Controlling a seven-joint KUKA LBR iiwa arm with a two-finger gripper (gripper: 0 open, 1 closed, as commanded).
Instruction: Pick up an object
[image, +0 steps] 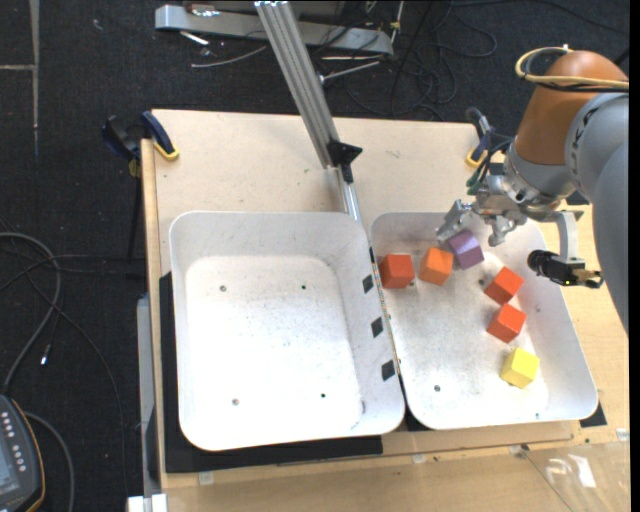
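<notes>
The purple cube (465, 248) sits tilted, a corner toward six o'clock, with no long axis to speak of, at the twelve o'clock end of the right bin (560, 405). That bin also holds an orange cube (436, 266) touching the purple one at its eight o'clock, a red cube (397, 270) beyond it, two more red cubes (504, 285) (507, 322) and a yellow cube (519, 367) toward five o'clock. The left bin (190, 300) sits at nine o'clock on the bench (240, 160). My hand (478, 222) hangs spread just above the purple cube, pinching nothing.
</notes>
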